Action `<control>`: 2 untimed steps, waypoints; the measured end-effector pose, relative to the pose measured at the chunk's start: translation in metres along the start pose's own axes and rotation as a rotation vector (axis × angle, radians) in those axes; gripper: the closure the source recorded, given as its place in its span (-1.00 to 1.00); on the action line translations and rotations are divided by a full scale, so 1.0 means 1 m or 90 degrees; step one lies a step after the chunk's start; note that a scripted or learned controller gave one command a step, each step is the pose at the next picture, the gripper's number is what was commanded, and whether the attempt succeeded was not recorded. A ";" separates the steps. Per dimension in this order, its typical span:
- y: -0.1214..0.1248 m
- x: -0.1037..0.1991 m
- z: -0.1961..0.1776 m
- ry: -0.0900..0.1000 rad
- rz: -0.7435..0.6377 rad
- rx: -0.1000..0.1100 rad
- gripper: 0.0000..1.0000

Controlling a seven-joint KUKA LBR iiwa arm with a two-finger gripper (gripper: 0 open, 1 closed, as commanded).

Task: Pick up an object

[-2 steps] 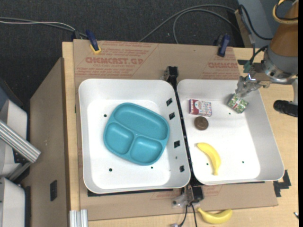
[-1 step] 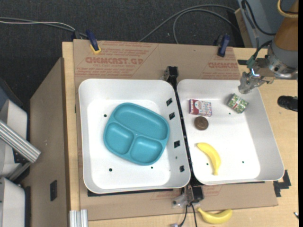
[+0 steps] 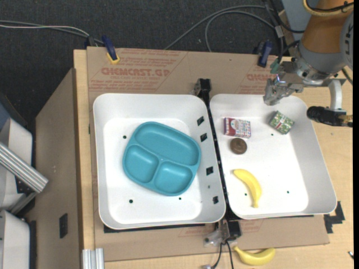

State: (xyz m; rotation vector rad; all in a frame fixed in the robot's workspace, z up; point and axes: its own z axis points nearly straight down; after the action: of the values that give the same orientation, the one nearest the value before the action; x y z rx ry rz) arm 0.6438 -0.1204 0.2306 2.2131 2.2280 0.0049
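1. Tool (image 3: 275,94) hangs over far rim of right bin (image 3: 314,167); nothing seen betw. fingers, open/closed: can't tell.
2. Candidates in right bin: green box (image 3: 281,122) nearest tool, carton (image 3: 237,127), brown disc (image 3: 238,145), banana (image 3: 249,186). Left bin (image 3: 106,150) holds blue tray (image 3: 161,157).
3. Judgement: approach phase, no grasp yet.
4. Best target prob. green box: short move, well apart from others.
5. Centre over box, align fingers across its narrow side, descend straight.
6. Risk: box sits skewed, may twist or slide out.
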 end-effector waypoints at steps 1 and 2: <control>0.005 0.054 -0.011 0.001 0.000 0.000 1.00; 0.005 0.100 -0.003 0.000 0.001 0.003 1.00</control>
State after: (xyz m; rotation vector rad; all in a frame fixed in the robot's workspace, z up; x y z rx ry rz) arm 0.6481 -0.0204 0.2338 2.2174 2.2287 -0.0001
